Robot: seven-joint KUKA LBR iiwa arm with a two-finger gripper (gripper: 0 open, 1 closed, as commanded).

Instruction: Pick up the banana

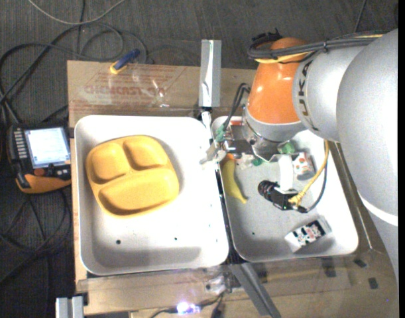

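The banana [232,181] lies in the right bin [335,244], hard against its left wall, running lengthwise from just under the gripper [223,152] down toward the bin's middle. Only a narrow yellow strip of it shows; its upper end is hidden beneath the wrist.

It should handle as a light thing, fairly firm but with a smooth curved skin that can slip or roll between hard fingers (and if it is real fruit, a hard squeeze would bruise it). The best hold is likely across its narrow width near the middle of its length, where the body is thickest and the weight balances. The wall beside it leaves little room for a finger on that side, so a hold from straight above may be cramped.

The gripper sits low over the bin's upper left corner, right above the banana's top end and close to the divide between the bins. Whether it is open or closed cannot be told, and nothing shows it gripping the fruit.

The left bin [89,244] holds a yellow tray [131,174], well apart from the banana.
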